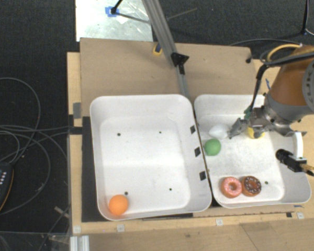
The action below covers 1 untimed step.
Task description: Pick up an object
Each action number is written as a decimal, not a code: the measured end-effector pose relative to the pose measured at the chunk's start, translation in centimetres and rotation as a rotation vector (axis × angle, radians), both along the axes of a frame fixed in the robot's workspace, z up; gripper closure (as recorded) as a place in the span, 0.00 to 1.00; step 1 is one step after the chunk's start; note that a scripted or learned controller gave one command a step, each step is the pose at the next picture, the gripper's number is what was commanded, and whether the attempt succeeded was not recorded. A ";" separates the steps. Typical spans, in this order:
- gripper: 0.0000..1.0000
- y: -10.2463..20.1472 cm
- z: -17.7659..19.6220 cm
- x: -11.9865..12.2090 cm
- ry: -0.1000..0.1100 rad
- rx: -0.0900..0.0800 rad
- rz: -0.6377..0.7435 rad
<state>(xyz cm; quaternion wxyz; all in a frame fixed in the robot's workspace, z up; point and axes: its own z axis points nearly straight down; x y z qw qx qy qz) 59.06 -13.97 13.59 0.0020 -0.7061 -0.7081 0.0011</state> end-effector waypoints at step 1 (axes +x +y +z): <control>0.00 0.1 -4.8 0.0 -0.001 0.000 -0.002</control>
